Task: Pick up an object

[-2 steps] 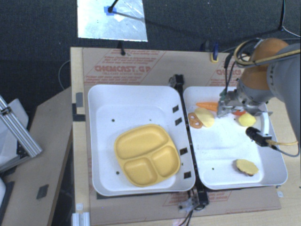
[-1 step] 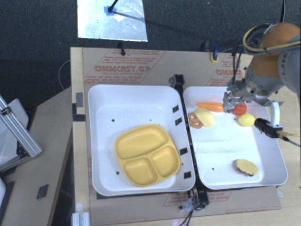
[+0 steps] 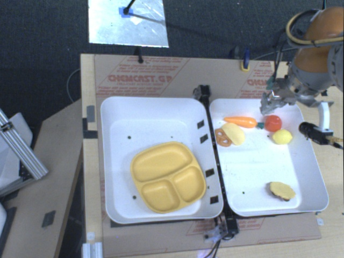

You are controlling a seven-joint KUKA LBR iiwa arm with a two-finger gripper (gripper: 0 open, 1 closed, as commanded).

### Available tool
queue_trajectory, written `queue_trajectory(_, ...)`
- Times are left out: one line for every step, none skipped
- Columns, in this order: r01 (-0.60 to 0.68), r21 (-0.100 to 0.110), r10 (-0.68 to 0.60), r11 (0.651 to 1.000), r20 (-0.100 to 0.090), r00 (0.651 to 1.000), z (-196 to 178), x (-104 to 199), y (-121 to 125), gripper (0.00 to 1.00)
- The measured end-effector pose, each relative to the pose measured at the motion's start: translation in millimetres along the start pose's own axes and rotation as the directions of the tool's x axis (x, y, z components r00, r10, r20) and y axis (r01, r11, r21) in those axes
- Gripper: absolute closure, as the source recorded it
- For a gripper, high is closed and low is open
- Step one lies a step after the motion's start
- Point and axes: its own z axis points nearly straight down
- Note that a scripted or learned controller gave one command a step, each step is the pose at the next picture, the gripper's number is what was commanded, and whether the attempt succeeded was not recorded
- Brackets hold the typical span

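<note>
While the arm is reaching in over the right bin (image 3: 306, 195), its gripper (image 3: 269, 105) is hanging just above a tomato (image 3: 273, 122); its grip cannot be told. A carrot (image 3: 240, 121) is lying just beside it, a lemon (image 3: 282, 137) slightly below, and a yellow tray (image 3: 167, 175) is sitting well away in the left bin (image 3: 115, 144).

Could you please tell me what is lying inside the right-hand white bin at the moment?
Inside the right bin: a carrot, a tomato, a lemon, a pretzel beside a pale yellow piece, and a brownish item. The gripper covers the far corner.
</note>
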Motion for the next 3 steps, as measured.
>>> queue_trajectory(0.0,0.001,0.0,1.0,0.0,1.0,-45.2,-0.3,2.0,1.0)
queue_trajectory(0.004,0.006,-0.004,1.0,-0.003,1.0,-38.0,63.9,2.7,1.0)
queue_trajectory(0.003,0.006,-0.003,1.0,-0.003,1.0,-28.0,108.8,0.6,1.0)
